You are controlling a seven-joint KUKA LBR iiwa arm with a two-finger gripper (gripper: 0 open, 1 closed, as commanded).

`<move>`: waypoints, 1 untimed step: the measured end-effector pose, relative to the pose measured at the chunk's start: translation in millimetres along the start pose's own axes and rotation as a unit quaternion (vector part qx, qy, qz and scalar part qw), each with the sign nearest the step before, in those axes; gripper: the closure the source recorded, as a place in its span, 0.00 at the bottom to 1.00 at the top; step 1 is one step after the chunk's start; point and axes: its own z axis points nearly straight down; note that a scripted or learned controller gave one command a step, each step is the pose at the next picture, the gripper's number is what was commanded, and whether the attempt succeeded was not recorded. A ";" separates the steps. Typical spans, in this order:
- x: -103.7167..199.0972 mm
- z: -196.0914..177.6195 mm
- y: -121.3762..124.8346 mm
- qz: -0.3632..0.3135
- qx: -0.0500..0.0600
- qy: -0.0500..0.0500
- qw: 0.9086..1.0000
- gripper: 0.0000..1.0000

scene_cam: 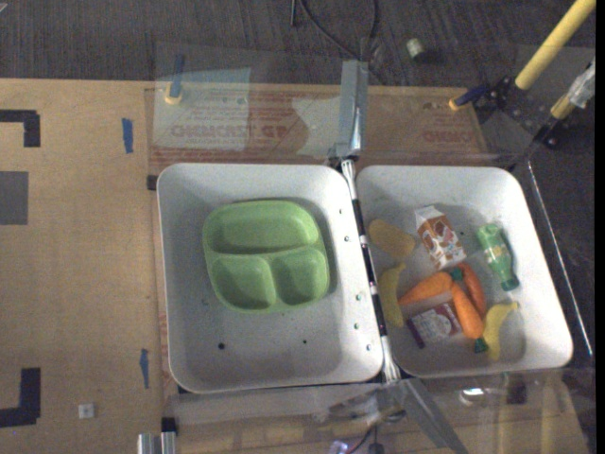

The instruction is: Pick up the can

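Camera view: can [435, 324], red-labelled, lies on its side near the front of the right bin [539, 218]. It is wedged against two carrots [446, 289] behind it, with a banana [497, 323] just beside it to the right, so its clear flanks are few. Carton [439, 235] and green bottle [495, 254] sit further back, apart from it. Left bin [189, 348] carries a green divided tray [267, 254], likely the drop point. Gripper condition and load: cannot tell. Judgement: task not yet begun.

The can [436, 324], small with a red-and-white label, lies on its side in the right bin [544, 343] near the front edge, touching the carrots beside it.
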 end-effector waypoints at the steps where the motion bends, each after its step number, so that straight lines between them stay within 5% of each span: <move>1: 67.9 101.8 -44.1 -0.116 0.001 0.003 0.993 1.00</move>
